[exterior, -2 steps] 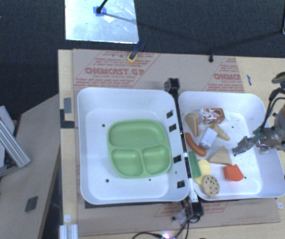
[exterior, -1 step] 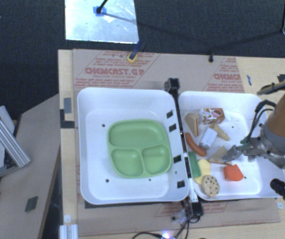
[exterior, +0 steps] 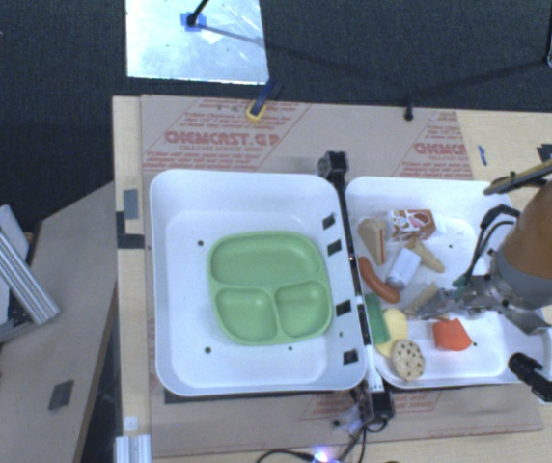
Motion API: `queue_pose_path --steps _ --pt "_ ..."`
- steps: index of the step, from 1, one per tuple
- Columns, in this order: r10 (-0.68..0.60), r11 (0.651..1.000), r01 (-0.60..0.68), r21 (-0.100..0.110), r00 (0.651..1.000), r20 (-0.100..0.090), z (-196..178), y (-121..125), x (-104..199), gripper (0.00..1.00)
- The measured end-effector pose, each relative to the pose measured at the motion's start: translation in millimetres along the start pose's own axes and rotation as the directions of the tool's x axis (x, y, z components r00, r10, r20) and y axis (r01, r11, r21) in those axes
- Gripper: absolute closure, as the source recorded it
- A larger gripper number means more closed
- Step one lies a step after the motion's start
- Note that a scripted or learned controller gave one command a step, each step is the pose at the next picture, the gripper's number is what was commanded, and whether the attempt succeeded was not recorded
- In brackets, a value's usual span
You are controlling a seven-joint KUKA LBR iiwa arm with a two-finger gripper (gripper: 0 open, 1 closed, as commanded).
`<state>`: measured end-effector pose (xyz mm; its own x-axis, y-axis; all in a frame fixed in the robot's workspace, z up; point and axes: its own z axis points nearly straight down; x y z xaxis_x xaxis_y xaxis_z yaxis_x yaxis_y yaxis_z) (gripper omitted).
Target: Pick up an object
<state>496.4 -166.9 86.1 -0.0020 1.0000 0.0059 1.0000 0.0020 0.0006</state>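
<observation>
The end effector [exterior: 442, 302] stood low in the right bin [exterior: 488, 193], reaching in from the right side. Whether it was released or clenched, I cannot tell, because the dark parts blur together there. Just below it and a little to the right lay an orange-red piece [exterior: 452, 335], close to it, maybe touching. Its long axis ran roughly left to right. I judge this piece the nearest candidate for picking. A hot dog [exterior: 378, 280] and a cookie [exterior: 408, 358] lay further left. The green plate [exterior: 266, 287] sat in the left bin [exterior: 175, 258].
</observation>
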Motion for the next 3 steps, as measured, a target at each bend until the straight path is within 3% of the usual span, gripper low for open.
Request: queue_pose_path --steps 1,3 --pt "0.0 1.0 0.001 -0.012 1.0 0.005 -13.8 3.0 -1.0 1.0" --pt "-0.001 1.0 0.001 -0.007 1.0 0.009 -113.4 6.5 -7.9 1.0"
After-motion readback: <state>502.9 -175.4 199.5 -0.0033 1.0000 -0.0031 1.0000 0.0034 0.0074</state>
